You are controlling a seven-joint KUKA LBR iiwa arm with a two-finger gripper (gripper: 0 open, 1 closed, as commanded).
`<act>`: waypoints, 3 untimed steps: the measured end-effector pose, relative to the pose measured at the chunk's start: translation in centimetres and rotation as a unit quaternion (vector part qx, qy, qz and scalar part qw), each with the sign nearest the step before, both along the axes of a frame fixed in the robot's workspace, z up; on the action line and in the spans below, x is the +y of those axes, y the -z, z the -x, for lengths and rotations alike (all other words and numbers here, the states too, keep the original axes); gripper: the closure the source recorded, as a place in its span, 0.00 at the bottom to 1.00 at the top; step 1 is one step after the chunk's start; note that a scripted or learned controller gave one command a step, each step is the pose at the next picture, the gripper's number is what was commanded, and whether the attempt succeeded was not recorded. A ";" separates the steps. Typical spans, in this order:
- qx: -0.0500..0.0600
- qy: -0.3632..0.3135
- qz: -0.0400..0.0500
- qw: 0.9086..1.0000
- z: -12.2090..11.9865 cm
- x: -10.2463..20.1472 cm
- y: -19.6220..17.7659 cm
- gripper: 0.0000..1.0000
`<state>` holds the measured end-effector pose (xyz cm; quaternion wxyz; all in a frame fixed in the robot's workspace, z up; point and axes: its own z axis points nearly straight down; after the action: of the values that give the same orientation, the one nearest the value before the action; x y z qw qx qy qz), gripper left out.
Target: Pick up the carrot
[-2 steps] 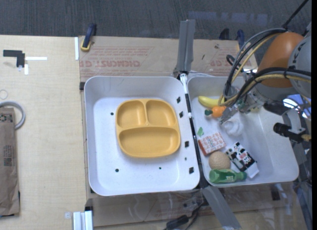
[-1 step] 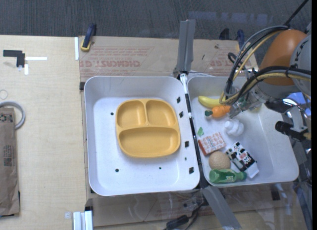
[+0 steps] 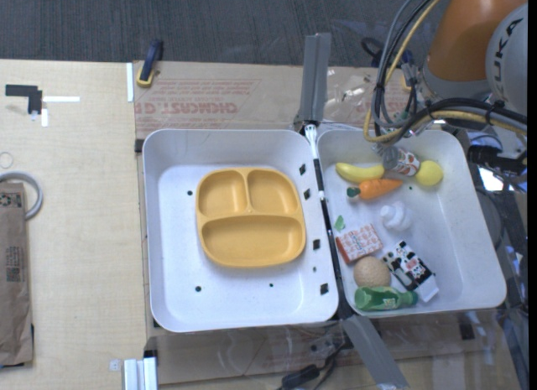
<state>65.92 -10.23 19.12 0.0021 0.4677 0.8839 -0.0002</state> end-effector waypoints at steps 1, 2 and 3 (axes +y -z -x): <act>0.000 0.000 0.000 1.000 0.0 0.0 0.0 0.00; 0.001 -0.058 0.000 0.998 6.0 -0.3 9.9 0.00; 0.000 -0.065 0.001 0.998 3.2 -7.2 5.1 0.00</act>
<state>62.73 -17.45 14.04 0.0026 0.4092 0.9125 -0.0005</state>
